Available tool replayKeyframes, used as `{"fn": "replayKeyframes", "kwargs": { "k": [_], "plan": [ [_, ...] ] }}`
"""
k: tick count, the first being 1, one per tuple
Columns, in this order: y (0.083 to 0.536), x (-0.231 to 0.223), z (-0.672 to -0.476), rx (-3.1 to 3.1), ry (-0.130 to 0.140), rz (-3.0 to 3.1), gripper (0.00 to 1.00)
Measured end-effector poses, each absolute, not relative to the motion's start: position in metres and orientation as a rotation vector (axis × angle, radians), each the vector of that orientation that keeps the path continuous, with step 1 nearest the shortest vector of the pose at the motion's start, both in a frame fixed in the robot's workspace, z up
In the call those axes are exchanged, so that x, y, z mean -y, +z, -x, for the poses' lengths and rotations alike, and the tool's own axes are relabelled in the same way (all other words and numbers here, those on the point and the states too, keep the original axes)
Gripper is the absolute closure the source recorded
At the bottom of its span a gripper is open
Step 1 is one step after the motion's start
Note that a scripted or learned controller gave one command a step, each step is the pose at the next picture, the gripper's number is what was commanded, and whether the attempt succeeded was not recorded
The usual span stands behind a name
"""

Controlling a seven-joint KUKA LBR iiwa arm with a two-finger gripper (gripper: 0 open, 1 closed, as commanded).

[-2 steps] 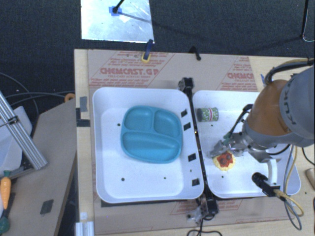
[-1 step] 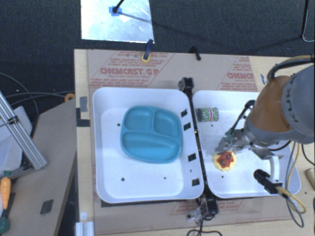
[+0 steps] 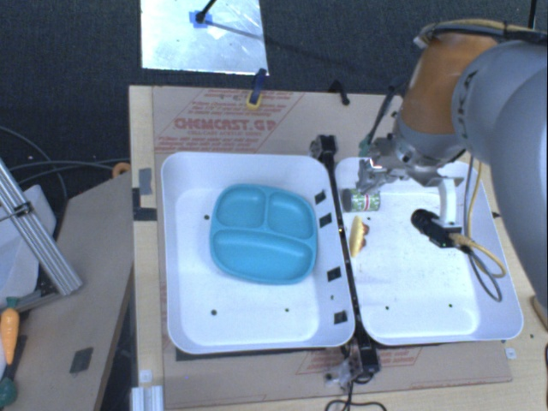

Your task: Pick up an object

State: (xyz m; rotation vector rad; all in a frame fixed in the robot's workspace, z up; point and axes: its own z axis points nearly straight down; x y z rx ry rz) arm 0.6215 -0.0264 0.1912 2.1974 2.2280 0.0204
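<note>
A small green and white can [image 3: 366,201] lies on its side at the far left of the right bin [image 3: 428,315]. My gripper [image 3: 371,176] hangs just behind and above it, with its tip right at the can's upper edge. A small yellow and red object [image 3: 358,235] lies close in front of the can, against the bin's left wall. Whether the can sits between the gripper's tips cannot be made out.
A blue divided plate [image 3: 262,233] lies in the middle of the left bin [image 3: 193,315]. A black divider with clips [image 3: 336,229] runs between the two bins. The grey arm with its orange band [image 3: 445,75] comes in from the upper right.
</note>
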Motion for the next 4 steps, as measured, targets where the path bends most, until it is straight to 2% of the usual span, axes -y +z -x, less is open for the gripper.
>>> {"fn": "replayKeyframes", "kwargs": {
  "k": [1, 2, 3, 4],
  "plan": [
    [0.184, -0.049, -0.594, -2.232, 0.006, -2.213, 1.00],
    [0.185, -0.044, -0.631, -2.225, 0.005, -2.213, 1.00],
    [0.241, -0.064, -0.585, -2.228, 0.009, -2.212, 1.00],
    [0.375, -0.082, -0.556, -2.223, 0.025, -2.206, 1.00]
  ]
}}
